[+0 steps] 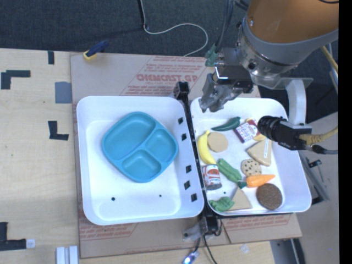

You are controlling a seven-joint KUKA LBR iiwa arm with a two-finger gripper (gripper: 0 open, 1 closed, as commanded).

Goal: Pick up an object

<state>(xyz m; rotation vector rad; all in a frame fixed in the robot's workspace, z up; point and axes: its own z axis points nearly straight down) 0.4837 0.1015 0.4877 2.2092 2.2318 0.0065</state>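
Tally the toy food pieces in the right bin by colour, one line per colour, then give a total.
Right bin, as far as the view lets me tell:
Green: 3 (pepper, pod, leafy piece)
Yellow: 1 (banana)
Orange: 1 (carrot)
Tan or beige: 4
Brown: 1 (round patty)
Red and white: 2 (can, packet)
Total: 12

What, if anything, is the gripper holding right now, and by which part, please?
Nothing that can be seen. The gripper hangs above the back left corner of the right bin, with no item between its fingers; the food items lie below it.
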